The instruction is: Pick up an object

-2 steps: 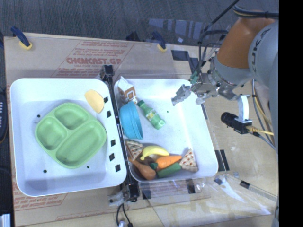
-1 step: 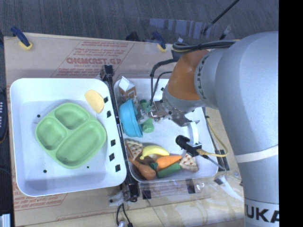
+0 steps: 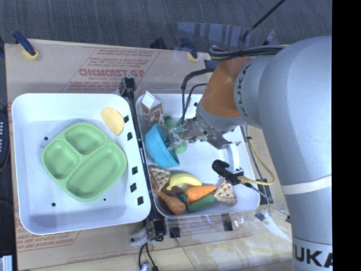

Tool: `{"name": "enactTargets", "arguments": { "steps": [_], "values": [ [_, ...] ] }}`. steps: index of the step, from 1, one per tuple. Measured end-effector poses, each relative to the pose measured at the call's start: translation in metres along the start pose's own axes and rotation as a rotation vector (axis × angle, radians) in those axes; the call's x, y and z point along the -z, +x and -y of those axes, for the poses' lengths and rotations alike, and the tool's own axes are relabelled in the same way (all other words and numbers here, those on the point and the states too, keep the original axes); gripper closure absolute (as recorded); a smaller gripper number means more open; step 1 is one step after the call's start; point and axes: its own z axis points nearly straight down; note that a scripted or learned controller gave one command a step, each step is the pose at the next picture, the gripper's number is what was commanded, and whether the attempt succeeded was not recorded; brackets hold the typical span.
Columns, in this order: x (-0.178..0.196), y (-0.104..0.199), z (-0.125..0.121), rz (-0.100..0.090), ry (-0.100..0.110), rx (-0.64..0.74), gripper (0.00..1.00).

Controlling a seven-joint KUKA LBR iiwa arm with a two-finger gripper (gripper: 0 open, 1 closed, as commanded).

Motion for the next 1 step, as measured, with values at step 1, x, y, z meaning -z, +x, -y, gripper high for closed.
{"name": "enactTargets", "arguments": {
  "steps": [1],
  "values": [
    [0.1425,0.0397,-0.0126,0.001,-0.018,-0.069,1.0]
  ]
}}
